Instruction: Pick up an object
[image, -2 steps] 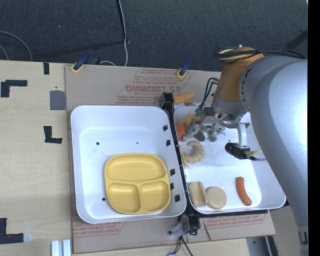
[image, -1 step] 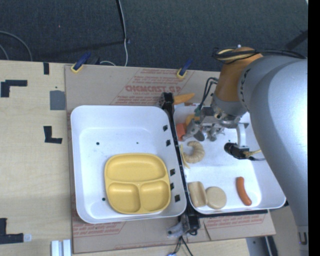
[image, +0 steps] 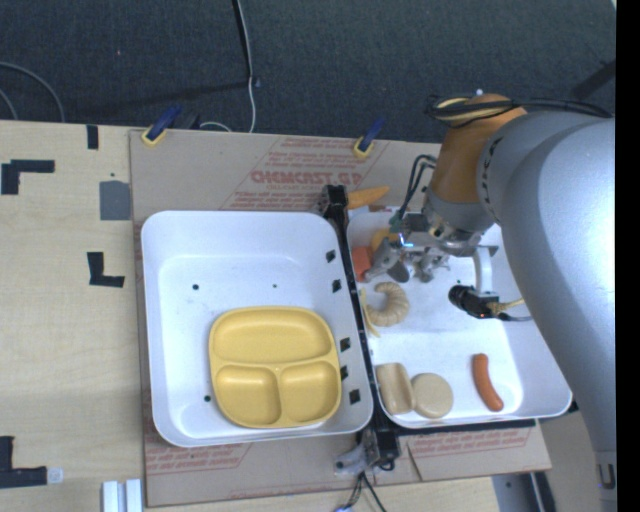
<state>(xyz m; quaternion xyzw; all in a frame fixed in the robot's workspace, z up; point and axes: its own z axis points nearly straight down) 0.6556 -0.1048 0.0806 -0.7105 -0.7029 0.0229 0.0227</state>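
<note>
Camera view: the two-finger gripper (image: 405, 262) is poised just above the curled beige croissant (image: 388, 304), finger state indiscernible, so a descent is judged next.

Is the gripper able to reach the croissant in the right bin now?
Probably yes. The gripper hangs just above the croissant, and nothing lies over it; the sausage and round bun sit apart.
</note>
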